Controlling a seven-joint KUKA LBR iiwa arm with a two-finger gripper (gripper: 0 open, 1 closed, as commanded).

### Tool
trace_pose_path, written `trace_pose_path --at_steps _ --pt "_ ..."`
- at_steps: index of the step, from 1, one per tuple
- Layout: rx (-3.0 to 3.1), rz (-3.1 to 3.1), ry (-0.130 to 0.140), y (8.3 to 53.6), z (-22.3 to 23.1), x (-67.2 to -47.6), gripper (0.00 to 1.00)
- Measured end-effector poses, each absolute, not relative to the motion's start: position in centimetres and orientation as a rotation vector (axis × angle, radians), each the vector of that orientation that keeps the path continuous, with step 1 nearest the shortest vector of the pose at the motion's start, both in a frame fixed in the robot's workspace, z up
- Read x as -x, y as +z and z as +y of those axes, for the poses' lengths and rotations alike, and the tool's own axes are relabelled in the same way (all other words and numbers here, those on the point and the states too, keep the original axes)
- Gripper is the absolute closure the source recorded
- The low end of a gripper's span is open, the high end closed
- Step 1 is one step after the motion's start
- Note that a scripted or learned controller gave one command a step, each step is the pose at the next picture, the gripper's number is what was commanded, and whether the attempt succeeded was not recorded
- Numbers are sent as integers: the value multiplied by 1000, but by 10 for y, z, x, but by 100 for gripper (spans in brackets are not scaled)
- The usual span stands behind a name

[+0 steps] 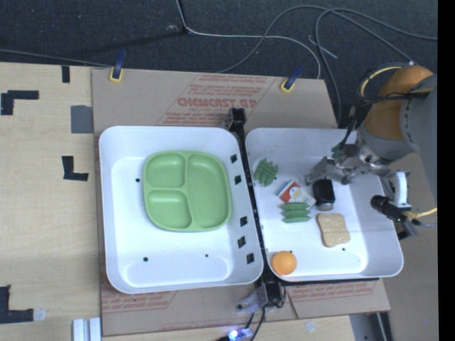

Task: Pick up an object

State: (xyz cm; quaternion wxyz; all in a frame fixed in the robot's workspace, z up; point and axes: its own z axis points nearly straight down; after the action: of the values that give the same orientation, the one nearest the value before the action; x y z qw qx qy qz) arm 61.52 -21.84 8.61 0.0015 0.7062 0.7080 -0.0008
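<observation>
My gripper [323, 193] hangs low over the middle of the right bin [370, 261], and the grey arm with its orange band [398, 98] reaches in from the right. Just left of the gripper lies a small red and white carton [290, 190]. Green pea pods [296, 210] lie below the carton. A tan bread slice [332, 229] sits just below the gripper. An orange [284, 262] rests at the bin's front left corner. A green leafy piece [266, 170] lies near the bin's left wall. I see nothing held in the gripper.
The left bin [121, 261] holds a green divided plate [188, 190]. A black divider rail [245, 190] runs between the bins. Cables [284, 27] trail across the dark floor behind the bench. A black fixture [387, 206] sticks out over the right bin's right rim.
</observation>
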Motion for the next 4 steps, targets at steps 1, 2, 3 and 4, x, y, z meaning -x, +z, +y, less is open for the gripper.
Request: trace_pose_path --at_steps 1,2,3,4 --pt "-2211 2220 1 98 -218 -617 100" --pt "-2215 2219 4 162 -218 -618 100" --pt "-2215 2221 4 216 -208 -616 100" --pt "-2216 2221 3 258 -207 -618 100"
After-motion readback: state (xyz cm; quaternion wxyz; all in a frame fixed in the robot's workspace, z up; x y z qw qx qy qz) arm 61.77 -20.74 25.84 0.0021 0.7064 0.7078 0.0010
